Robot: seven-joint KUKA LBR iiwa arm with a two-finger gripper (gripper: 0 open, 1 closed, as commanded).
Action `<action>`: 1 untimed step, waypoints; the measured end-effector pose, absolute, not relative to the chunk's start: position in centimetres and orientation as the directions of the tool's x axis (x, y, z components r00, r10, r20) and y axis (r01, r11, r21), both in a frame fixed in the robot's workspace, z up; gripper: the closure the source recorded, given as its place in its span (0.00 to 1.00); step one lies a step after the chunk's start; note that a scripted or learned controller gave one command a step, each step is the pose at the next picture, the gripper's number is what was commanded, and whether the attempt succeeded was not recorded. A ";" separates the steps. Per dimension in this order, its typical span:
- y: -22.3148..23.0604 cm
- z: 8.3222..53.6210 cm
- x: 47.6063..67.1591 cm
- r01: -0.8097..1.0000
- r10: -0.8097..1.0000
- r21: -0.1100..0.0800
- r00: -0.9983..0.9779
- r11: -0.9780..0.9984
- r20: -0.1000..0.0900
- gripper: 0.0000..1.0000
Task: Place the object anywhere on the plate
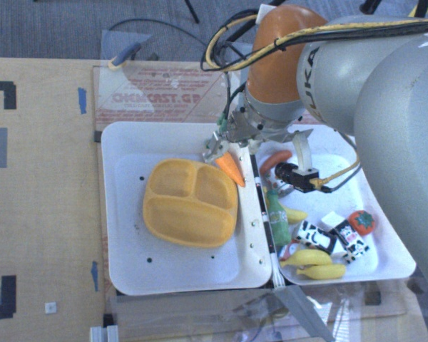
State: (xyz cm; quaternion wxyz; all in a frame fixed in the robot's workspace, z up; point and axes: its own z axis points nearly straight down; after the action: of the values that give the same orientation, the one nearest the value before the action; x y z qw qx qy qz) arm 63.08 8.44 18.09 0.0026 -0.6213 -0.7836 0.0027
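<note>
White left bin on the bench carries the yellow divided plate. We see the gripper at the plate's upper right corner, fingers pinched on the orange carrot. The carrot's tip hangs over the plate rim. Bananas sit in the right bin.

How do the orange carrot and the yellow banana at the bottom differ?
The carrot is orange and tapers to a point; the banana is yellow and gently curved. The carrot sits in the left bin, at the yellow plate's upper right edge under the gripper; the banana lies in the right bin among other toys. Both look like toy food.
</note>
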 end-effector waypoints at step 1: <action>9.0 24.2 55.7 0.888 0.888 -0.007 -0.460 0.460 0.002 0.00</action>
State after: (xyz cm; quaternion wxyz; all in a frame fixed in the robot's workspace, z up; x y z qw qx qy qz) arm 55.66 9.00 24.24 0.0028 -0.5194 -0.8545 0.0023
